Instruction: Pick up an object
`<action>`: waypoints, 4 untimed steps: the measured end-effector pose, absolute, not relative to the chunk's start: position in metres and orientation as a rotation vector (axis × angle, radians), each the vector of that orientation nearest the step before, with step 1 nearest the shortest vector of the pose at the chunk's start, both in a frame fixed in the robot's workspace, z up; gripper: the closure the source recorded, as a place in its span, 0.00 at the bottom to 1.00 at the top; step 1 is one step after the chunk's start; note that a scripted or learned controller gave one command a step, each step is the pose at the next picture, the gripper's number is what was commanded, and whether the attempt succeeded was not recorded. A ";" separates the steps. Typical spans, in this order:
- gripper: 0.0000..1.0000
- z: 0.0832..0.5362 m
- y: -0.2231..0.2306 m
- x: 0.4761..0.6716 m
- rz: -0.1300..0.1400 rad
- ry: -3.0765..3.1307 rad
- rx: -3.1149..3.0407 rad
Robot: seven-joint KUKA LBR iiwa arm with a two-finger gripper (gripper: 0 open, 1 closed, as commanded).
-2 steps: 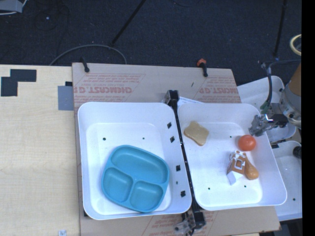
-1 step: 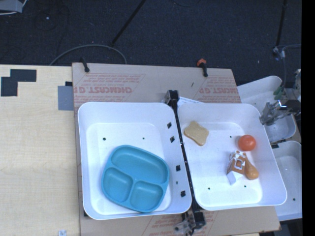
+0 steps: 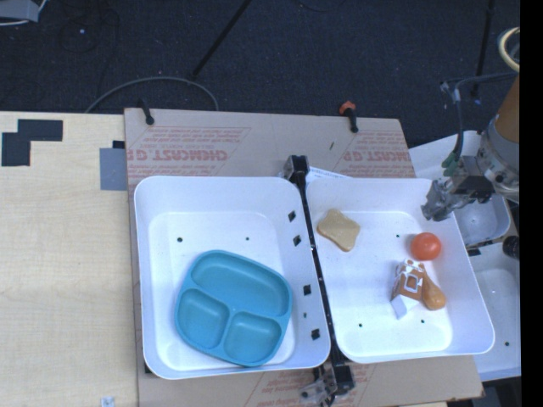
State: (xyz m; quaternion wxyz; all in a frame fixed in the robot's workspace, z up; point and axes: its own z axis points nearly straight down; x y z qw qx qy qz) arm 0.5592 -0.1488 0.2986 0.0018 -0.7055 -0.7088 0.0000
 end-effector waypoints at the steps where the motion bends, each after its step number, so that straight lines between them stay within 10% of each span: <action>1: 1.00 0.298 -0.096 0.549 0.001 -2.224 -2.213; 4: 1.00 0.265 0.059 0.527 0.004 -2.224 -2.212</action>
